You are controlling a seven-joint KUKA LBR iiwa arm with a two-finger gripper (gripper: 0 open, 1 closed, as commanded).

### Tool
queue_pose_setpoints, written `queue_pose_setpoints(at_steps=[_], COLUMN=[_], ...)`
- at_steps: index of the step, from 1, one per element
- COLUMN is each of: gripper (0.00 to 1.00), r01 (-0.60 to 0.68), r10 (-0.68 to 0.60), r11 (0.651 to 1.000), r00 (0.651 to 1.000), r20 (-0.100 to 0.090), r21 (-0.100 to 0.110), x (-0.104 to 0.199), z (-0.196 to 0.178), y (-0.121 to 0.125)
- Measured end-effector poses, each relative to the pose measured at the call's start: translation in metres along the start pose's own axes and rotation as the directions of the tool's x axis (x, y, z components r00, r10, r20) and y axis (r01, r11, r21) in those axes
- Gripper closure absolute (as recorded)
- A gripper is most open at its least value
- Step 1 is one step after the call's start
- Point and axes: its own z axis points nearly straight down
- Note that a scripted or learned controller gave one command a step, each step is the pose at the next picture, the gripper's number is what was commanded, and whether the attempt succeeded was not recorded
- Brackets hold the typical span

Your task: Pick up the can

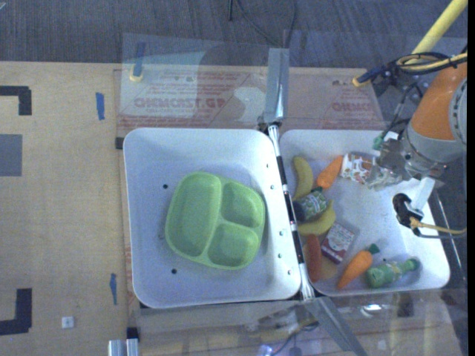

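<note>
A wooden bench (59, 221) bears two white bins; in the right bin (430, 262) the can (358, 168) lies on its side (white, red-printed), long axis running left-right, right end at the gripper (387, 170). Whether the gripper grips it, I cannot tell.
</note>
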Motion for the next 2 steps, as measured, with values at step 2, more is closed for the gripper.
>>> queue_pose_setpoints(at_steps=[2], gripper=[1.00], r01=[-0.132], r10=[0.132], r11=[0.991], r00=[0.991], r20=[0.004], r21=[0.033], x=[0.036], z=[-0.033], y=[0.042])
